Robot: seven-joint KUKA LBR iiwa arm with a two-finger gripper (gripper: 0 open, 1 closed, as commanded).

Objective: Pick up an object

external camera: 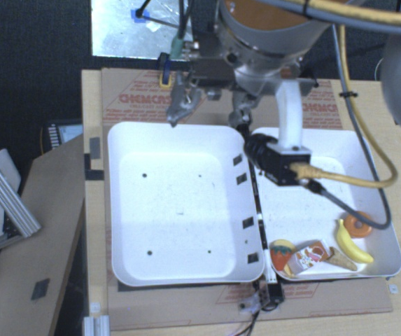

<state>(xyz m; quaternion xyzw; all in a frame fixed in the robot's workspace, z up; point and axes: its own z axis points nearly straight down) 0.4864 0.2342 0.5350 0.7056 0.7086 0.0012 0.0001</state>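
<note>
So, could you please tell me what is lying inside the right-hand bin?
In the right bin, near its front edge: a banana, an orange piece, a tomato-like item and a small packet. The arm covers the bin's back part.

- red "CHEMCAS…" print on the cardboard sheet (141, 96) under the bins, letters cut off by the arm
- more red print on its right side, too blurry to read

A banana (352, 243) lies in the right bin's (389, 257) near corner.
</note>
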